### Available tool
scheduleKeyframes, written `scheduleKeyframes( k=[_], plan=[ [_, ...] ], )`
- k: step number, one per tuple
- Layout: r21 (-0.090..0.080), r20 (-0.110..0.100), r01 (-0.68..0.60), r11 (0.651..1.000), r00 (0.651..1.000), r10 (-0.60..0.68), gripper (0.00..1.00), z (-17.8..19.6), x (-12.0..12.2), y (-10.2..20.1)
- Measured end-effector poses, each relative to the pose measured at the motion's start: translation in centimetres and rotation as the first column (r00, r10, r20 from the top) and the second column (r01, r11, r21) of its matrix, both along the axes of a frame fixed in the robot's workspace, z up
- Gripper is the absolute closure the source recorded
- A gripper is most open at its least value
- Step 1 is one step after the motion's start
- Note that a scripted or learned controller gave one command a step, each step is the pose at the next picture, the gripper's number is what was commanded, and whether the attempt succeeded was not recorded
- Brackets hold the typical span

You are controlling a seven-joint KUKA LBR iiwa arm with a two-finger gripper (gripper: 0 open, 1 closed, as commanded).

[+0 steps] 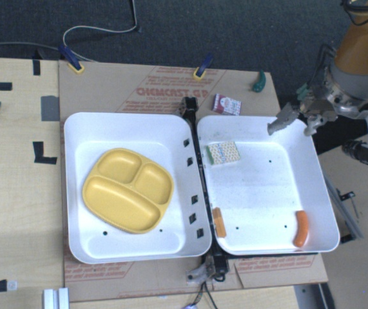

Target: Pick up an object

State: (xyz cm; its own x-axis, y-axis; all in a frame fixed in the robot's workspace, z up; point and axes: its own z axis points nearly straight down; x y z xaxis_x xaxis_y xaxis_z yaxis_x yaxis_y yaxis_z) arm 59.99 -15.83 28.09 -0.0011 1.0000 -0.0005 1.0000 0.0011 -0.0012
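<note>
From the camera above, the gripper (297, 122) is hanging over the upper right corner of the right bin (312, 172), at the end of the grey arm (354, 56) that is reaching in from the right. Its two fingers (280, 125) are standing apart with nothing between them.

In the right bin, a small patterned packet (223, 152) is lying near the upper left corner, a short orange piece (219, 223) is sitting against the left wall low down, and an orange sausage (301, 228) is resting near the lower right corner. All three are lying well apart from the gripper.

The left bin (80, 172) is holding a yellow divided plate (127, 190). A small red pack (226, 104) is lying on the cardboard (119, 89) just above the bins.
</note>
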Motion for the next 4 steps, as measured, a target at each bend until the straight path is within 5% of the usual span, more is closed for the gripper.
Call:
scheduleKeyframes(
  k=[1,2,3,4],
  plan=[
    [0.001,-0.002,0.001,1.0,1.0,-0.001,0.0,-9.7,-4.4,-0.7],
    [0.001,0.0,-0.001,1.0,1.0,0.001,0.0,-18.9,0.9,0.8],
    [0.002,-0.001,-0.001,1.0,1.0,0.001,1.0,-18.0,0.9,0.8],
    [0.002,-0.002,-0.001,1.0,1.0,0.001,0.0,-18.0,0.9,0.9]
  ],
)
